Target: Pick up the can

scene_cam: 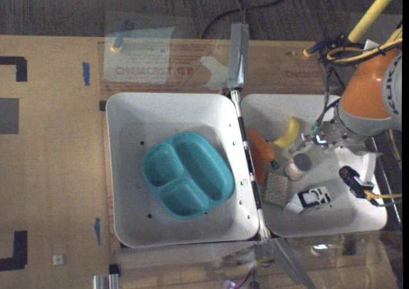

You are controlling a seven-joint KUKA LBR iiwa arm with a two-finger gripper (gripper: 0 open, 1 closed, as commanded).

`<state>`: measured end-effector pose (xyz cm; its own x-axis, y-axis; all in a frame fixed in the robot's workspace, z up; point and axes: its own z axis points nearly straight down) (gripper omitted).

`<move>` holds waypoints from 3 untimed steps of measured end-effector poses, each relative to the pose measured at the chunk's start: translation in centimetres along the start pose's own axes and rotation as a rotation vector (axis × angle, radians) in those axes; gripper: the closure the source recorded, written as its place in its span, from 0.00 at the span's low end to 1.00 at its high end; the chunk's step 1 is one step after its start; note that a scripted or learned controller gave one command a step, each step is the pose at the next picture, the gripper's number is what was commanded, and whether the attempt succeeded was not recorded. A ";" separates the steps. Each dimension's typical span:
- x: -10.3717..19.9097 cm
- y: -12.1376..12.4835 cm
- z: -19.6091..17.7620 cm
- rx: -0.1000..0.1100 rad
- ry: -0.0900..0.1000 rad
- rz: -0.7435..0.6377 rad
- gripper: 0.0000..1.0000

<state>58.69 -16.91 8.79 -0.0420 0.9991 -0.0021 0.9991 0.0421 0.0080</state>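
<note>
So looking down on the bench: the left bin [121, 153] has a teal divided plate [187, 172] sitting in the middle. The right bin [358, 217] is the busy one, with a carrot [260, 147] against its left wall, a banana [289, 133] toward the top, and a little sponge-like pad [277, 189] lower down. The can [298, 164] is mid-bin, just below the banana, resting on the floor. The gripper [314, 142] hangs right beside it, upper right of it. Can't tell if the jaws are apart or closed. I'd say nothing's lifted yet; the grab and the raise are both left.
</note>
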 end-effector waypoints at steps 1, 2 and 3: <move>-0.5 0.1 -1.1 -0.006 -0.005 0.008 1.00; -0.6 0.0 -1.1 -0.006 -0.005 0.008 0.00; 0.3 -1.3 0.0 0.001 0.001 0.203 0.00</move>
<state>57.34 -16.67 8.80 0.1598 0.9872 0.0005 0.9871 -0.1598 0.0072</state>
